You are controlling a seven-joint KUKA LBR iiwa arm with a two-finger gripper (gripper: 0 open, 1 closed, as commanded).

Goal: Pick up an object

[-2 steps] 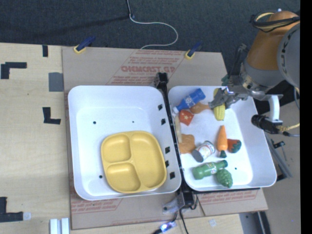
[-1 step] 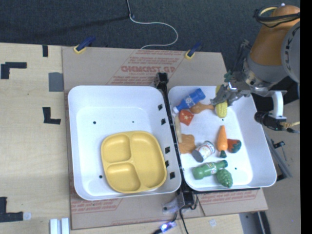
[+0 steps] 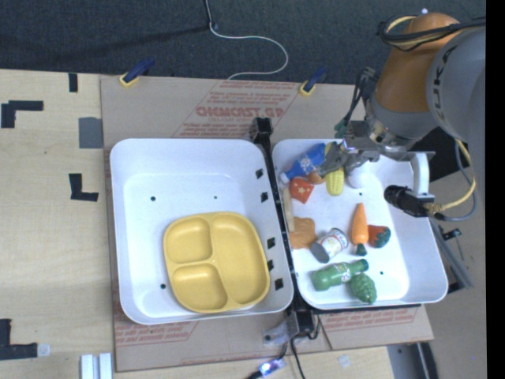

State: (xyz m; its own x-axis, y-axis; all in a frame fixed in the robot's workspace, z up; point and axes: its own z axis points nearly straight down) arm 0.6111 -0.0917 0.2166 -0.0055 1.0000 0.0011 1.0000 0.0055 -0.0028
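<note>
My gripper (image 3: 341,158) hangs low over the far part of the right bin (image 3: 418,271), between a blue packet (image 3: 308,163) on its left and a yellow corn cob (image 3: 334,183) just below it. Whether it touches either one is unclear. Close by lies a small red-orange item (image 3: 301,189). Further toward the front are an orange carrot (image 3: 359,223), a red piece (image 3: 379,236), a tan piece (image 3: 302,232), a small silver can (image 3: 331,243), a green bottle (image 3: 339,275) and a dark green vegetable (image 3: 364,290).
The left bin (image 3: 142,172) holds a yellow divided plate (image 3: 215,260) at its front. The grey and orange arm (image 3: 410,69) comes in from the upper right, with a black cable fitting (image 3: 404,200) over the right bin's right side.
</note>
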